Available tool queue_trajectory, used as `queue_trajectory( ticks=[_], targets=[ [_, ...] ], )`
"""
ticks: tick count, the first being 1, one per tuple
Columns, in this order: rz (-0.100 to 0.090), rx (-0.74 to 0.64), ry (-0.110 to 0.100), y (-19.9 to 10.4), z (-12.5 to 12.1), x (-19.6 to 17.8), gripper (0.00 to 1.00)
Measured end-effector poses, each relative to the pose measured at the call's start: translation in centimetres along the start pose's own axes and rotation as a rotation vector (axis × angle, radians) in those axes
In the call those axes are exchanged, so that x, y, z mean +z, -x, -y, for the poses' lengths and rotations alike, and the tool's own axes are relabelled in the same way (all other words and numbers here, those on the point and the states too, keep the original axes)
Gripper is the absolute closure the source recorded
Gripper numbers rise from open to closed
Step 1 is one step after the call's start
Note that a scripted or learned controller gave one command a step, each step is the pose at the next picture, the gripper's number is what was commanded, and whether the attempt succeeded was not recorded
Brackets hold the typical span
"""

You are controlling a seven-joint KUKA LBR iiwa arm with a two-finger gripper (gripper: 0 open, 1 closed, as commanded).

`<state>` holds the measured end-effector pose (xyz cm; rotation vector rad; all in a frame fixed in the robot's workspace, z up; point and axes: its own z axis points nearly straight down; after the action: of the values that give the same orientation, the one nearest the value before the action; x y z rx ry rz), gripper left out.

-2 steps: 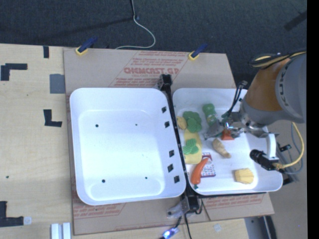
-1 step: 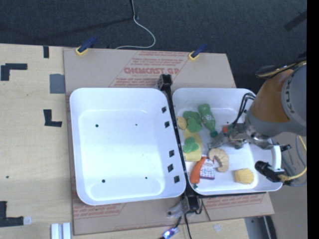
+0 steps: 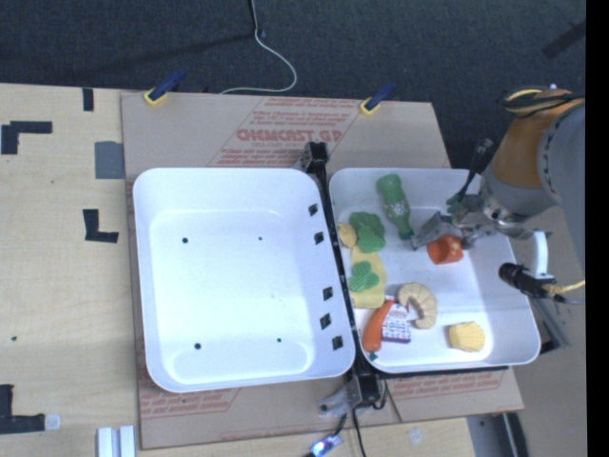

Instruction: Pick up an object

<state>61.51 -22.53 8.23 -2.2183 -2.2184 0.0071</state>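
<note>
Red piece, small and rounded, on the floor of the bin on the view's right, in its far half toward the arm's side. Directly under the pincer, touching it or nearly so; cannot tell whether gripped or merely overlapped. Cannot tell either whether the pincer stands wide or narrow.

Nearest along that bin's front: yellow block, apart from the rest. Beside it toward the divider, a small red-and-white card, touching an orange carrot that lies at a slant. Just beyond the card, a tan curled pastry shape. Farther along the divider, a green leafy piece on a pale yellow one, then a second green piece. Farthest in, a green bottle lying on its side, its neck pointing toward the pincer.

Second white bin alongside, rim to rim, with dark dots on its floor.

Above the pincer, grey arm with orange band, reaching in from the view's right.

Both bins on a brown cardboard sheet with red print, held at its far edge by two blue-and-yellow clamps. Pale wooden worktop beneath, marked with black tape pieces. Beyond, dark floor crossed by a thin cable.
</note>
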Motion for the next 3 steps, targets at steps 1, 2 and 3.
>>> queue_trajectory(
  ticks=[1, 2, 3],
  targets=[
    [0.001, -0.006, 0.004, -5.4, -5.2, -0.2, 0.0],
    [0.001, 0.0, 0.004, -9.1, 1.6, -0.2, 0.0],
    [0.007, 0.001, 0.011, -13.0, 5.5, -0.3, 0.0]
  ],
)
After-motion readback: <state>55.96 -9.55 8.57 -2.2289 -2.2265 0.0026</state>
